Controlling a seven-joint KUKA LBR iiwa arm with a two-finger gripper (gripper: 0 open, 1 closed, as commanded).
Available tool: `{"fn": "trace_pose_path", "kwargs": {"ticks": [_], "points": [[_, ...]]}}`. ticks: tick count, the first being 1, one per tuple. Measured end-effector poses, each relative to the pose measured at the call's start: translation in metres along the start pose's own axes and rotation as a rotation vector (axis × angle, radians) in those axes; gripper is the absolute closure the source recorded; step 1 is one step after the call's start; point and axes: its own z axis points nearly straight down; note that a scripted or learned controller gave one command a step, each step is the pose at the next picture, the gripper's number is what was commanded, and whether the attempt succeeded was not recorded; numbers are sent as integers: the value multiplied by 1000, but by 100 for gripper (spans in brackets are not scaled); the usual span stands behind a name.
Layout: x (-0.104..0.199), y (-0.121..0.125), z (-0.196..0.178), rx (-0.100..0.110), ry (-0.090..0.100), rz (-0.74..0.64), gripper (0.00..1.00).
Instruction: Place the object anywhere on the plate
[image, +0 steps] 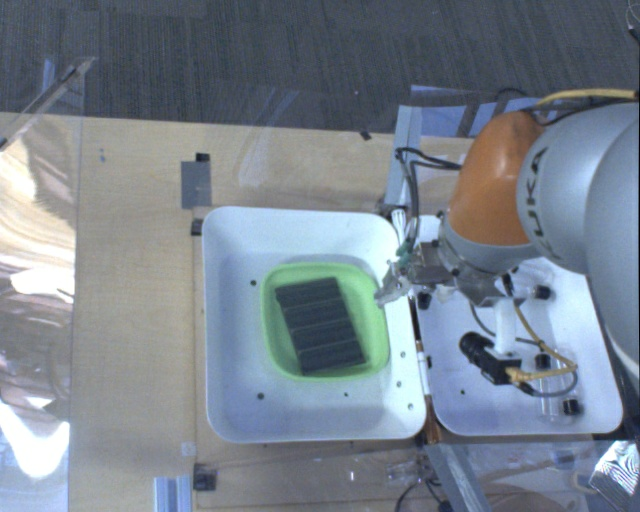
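Green is the plate (325, 318) we see in the left bin (230, 330), looking down from the camera above the bench. We see a dark grey ridged block (319, 325) lying flat on the plate, a bit tilted, filling most of its middle. Just beside the plate's right rim hangs the gripper (392, 285), right over the bin's right wall. We cannot tell how it is set. Beyond it, away from the plate, sits the right bin (580, 400) under the grey and orange arm (530, 180).

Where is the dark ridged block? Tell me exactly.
In the camera view, the dark ridged block lies on the green plate in the left white bin, left of the end effector.
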Motion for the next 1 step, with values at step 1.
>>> {"fn": "trace_pose_path", "kwargs": {"ticks": [1], "points": [[1,2,-11,-5,-1,-8,100]]}}
